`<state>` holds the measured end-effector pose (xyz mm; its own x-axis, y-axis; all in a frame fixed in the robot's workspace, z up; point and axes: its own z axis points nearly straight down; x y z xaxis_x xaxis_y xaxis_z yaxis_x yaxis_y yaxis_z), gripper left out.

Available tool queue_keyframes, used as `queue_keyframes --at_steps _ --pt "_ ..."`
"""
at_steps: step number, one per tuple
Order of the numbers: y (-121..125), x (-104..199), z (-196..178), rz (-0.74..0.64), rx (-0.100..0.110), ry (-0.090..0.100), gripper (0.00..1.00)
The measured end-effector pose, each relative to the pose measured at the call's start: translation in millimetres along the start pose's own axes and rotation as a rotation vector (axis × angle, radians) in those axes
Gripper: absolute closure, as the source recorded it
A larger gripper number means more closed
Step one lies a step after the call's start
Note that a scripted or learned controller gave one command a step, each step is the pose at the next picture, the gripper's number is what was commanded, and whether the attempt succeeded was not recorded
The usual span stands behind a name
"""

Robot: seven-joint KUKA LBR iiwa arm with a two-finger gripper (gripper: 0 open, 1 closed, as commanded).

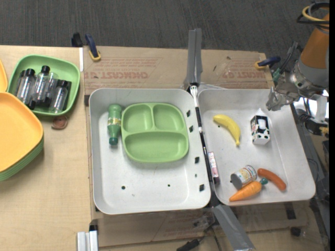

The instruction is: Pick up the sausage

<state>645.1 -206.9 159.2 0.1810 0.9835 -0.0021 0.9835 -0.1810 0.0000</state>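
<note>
The sausage (272,179), a short orange-red link, lies near the front right corner of the right bin (298,140). It rests close beside the leafy end of a toy carrot (246,191). My gripper (274,102) hangs over the bin's far right corner, well behind the sausage and just beyond a black-and-white cow-patterned carton (260,129). Nothing shows in the gripper.
A banana (229,126) and a small can (243,176) share the right bin. The left bin (104,192) holds a green divided plate (155,132) and a green bottle (114,123). On the bench at the left are a green tray of bottles (43,84) and stacked orange plates (18,135).
</note>
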Motion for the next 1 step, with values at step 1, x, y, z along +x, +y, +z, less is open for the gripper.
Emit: queue_keyframes --at_steps 1 --pt "0.4 0.9 -8.9 -0.006 0.000 -0.003 1.00"
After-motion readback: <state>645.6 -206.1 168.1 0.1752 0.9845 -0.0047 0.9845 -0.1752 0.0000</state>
